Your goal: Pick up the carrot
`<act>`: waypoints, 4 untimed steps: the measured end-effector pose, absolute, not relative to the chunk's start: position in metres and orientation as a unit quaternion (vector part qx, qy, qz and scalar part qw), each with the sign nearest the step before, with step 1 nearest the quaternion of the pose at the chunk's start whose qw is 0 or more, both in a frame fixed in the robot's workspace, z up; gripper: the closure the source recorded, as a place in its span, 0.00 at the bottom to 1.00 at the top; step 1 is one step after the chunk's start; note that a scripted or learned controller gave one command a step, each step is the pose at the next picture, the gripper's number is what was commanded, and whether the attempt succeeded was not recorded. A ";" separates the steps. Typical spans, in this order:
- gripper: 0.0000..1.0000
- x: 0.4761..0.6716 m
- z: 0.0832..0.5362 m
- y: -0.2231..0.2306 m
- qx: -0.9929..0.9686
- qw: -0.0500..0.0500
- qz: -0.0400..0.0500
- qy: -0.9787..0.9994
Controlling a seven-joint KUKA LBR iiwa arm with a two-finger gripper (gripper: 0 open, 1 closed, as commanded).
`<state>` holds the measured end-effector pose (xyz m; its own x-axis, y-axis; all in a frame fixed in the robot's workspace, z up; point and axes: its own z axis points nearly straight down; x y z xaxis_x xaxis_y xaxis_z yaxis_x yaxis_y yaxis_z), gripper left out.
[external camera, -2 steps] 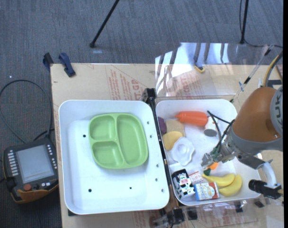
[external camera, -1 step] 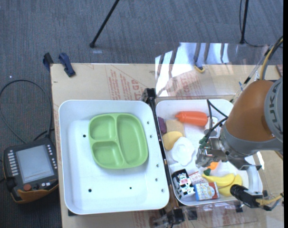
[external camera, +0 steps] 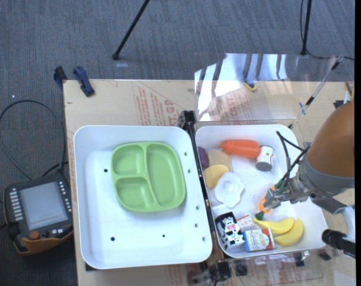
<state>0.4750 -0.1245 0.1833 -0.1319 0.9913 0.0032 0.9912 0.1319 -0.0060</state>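
Several items crowd the tool (external camera: 274, 196), well short of the carrot (external camera: 240, 148); I can't tell its opening, so I'd fear grabbing the banana (external camera: 282, 227).

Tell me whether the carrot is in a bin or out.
In: the carrot lies on its side in the right bin, near its far wall.

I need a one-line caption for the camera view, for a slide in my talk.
Arm's gripper hovers low in the right bin, near the banana, apart from the carrot; green plate sits in the left bin.
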 end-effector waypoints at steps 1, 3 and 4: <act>1.00 0.481 0.095 -0.087 -0.534 -0.007 -0.003 -0.845; 1.00 0.497 0.266 -0.033 -0.217 -0.001 0.000 -0.976; 1.00 0.476 0.230 -0.094 -0.311 0.003 0.000 -0.950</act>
